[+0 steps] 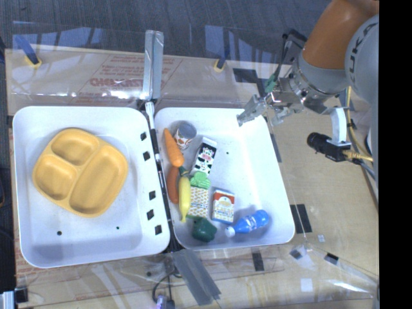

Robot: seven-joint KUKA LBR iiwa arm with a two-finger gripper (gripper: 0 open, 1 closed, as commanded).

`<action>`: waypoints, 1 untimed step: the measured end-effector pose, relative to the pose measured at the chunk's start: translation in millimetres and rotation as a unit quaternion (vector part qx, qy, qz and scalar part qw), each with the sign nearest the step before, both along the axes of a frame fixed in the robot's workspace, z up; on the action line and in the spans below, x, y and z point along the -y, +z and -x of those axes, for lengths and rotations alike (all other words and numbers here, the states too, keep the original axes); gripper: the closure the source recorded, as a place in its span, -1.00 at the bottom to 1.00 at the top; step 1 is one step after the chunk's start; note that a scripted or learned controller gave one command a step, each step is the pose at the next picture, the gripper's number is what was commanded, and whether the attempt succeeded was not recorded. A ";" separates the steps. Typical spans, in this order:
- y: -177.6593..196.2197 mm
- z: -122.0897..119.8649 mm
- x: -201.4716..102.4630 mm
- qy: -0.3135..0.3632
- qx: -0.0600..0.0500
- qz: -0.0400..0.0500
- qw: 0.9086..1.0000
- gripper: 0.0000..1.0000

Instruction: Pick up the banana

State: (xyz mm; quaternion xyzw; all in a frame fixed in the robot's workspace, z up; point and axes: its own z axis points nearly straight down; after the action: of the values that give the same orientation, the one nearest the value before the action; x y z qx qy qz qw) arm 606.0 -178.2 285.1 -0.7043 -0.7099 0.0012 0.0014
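Looking down on the bench, I see the banana (184, 198) lying in the right bin (273, 172), close to that bin's left wall, in the lower middle of the frame. It runs roughly top to bottom, with an orange carrot (173, 148) just above it and a second orange piece (172, 187) pressed along its left side. To its right sits a green and white carton (200, 197), then a small red and white box (223, 206). A black and white milk carton (205, 158) lies above those, and a grey cup (185, 132) sits near the bin's upper left corner. A dark green item (204, 229) and a blue bottle (250, 223) rest along the bin's lower edge.

The gripper (248, 116) hangs over the upper right corner of that bin, well apart from the banana, with nothing between its fingers. I cannot tell from here whether it is spread or closed. The arm (335, 37) comes in from the upper right of the frame.

The left bin (38, 250) holds a yellow divided plate (80, 171), left of centre.
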 end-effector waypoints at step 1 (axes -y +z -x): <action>-63.5 -25.0 25.4 -0.069 -0.001 0.000 0.998 -1.00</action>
State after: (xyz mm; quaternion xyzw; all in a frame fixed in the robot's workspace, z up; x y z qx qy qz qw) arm 630.9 -203.7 221.6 -0.7517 -0.6595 0.0015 0.0026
